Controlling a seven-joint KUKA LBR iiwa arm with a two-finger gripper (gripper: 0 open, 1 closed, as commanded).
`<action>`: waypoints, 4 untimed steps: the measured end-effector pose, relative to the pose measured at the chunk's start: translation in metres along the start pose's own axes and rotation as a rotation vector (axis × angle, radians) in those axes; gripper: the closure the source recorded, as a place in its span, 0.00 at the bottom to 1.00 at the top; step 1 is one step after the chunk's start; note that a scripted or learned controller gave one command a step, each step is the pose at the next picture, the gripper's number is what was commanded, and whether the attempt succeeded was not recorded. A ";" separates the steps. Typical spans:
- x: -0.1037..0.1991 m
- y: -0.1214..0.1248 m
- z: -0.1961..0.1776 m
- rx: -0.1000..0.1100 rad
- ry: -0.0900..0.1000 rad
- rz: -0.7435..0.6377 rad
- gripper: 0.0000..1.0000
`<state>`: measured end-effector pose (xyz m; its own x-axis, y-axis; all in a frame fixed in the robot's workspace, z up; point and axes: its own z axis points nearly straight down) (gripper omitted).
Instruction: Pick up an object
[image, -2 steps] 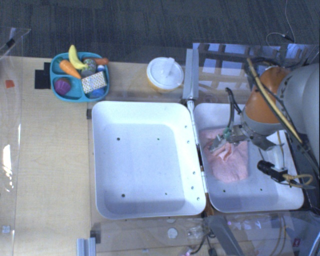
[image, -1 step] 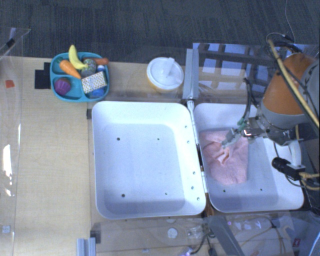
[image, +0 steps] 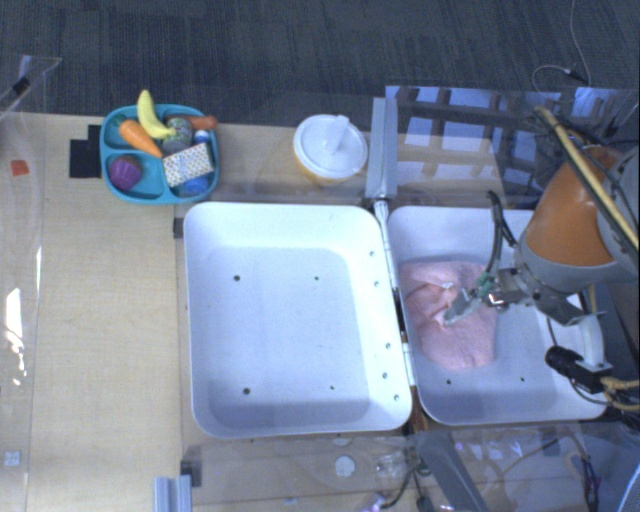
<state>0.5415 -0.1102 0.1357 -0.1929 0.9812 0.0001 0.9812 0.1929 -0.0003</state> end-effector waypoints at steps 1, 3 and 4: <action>0.006 0.049 0.043 -0.019 -0.006 0.109 0.00; -0.017 0.127 0.044 0.003 0.002 0.013 0.00; -0.030 0.120 0.045 0.022 0.003 -0.372 0.00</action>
